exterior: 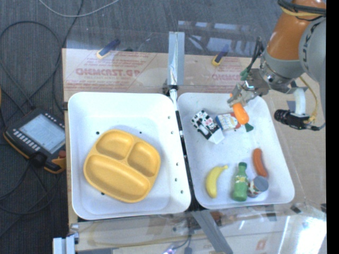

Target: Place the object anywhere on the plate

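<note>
Orange and small, the toy carrot (241,113) lies in the right bin (278,142) just below the jaws (239,97), its green top pointing away from them; whether the jaws touch it, or are spread or pressed together, cannot be told from this slant. Just left of the carrot and slightly below the jaws sit a small white carton (228,122) and a black-and-white cow toy (205,125). Well below the jaws, at the bin's near end, are a sausage (259,162), a green bottle (240,182), a grey round lid (260,184) and a banana (213,180). Far to the lower left of the jaws, the yellow sectioned plate (123,165) rests in the left bin (85,110), holding nothing. Both bins stand on the tabletop (122,73).
</note>
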{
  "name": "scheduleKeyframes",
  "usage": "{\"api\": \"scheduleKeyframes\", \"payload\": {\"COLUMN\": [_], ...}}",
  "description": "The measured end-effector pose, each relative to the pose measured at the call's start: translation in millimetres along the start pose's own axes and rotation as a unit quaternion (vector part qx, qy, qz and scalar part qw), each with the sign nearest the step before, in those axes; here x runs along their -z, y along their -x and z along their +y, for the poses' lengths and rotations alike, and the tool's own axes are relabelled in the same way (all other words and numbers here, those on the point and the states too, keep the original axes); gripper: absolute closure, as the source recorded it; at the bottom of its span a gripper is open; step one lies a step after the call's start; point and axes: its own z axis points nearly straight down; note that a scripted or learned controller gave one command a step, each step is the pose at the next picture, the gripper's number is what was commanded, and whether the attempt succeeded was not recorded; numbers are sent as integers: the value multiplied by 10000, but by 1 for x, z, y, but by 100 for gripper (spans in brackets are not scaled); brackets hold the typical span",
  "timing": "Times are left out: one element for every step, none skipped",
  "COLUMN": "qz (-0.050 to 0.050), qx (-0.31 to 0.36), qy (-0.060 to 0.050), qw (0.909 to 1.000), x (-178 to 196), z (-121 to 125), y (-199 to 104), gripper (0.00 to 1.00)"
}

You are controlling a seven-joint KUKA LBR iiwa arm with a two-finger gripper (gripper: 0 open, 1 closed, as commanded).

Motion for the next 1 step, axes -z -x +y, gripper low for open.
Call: {"api": "scheduleKeyframes", "payload": {"qz": [12], "qx": [52], "qy": [3], "qw": [10000], "x": [27], "z": [-42], "y": [-46], "gripper": [100]}}
